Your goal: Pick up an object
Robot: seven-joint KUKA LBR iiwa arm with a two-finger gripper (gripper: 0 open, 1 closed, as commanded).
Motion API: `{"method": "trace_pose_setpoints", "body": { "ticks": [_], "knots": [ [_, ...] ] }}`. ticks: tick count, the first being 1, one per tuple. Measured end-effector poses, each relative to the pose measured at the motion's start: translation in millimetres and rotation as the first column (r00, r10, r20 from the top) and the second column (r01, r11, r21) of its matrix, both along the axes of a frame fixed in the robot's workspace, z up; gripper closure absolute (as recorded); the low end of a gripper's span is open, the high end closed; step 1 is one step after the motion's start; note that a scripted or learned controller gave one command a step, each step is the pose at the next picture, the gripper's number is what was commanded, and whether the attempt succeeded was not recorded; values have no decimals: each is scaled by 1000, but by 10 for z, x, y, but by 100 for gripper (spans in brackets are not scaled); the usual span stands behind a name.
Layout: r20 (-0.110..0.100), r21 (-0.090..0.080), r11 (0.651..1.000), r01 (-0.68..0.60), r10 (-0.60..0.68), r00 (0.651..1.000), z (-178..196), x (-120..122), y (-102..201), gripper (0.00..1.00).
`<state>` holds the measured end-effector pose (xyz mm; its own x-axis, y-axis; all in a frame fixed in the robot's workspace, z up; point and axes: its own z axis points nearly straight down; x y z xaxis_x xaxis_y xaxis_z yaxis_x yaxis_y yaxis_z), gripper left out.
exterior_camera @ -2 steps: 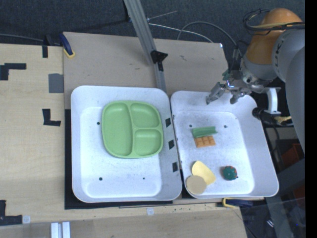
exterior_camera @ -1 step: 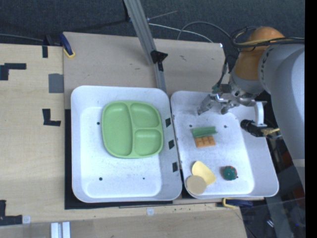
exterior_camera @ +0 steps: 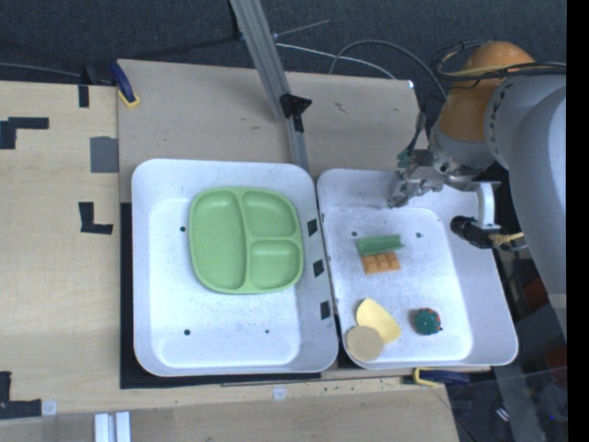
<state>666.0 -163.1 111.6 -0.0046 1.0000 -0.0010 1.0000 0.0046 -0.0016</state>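
Observation:
The right bin (exterior_camera: 479, 288) holds a green block (exterior_camera: 379, 244), an orange waffle-like piece (exterior_camera: 381, 263), a yellow slice (exterior_camera: 378, 319), a tan disc (exterior_camera: 364, 343) and a small green and red ball (exterior_camera: 425, 320). My gripper (exterior_camera: 401, 194) hangs over the bin's far edge, above and beyond the green block, apart from every object. Nothing shows between its fingers.
The left bin (exterior_camera: 161, 325) bears a green divided plate (exterior_camera: 246, 239). A grey metal pole (exterior_camera: 267, 53) slants down to the gap between the bins at the back. The arm's grey body (exterior_camera: 543, 155) fills the right side. Cables lie behind the right bin.

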Motion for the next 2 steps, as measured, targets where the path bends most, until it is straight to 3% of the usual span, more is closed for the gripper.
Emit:
{"method": "trace_pose_setpoints", "body": {
  "ticks": [2],
  "knots": [
    [7, -1, 1000, 2, -2, 1000, 997, 67, -90, 100]
  ]
}}
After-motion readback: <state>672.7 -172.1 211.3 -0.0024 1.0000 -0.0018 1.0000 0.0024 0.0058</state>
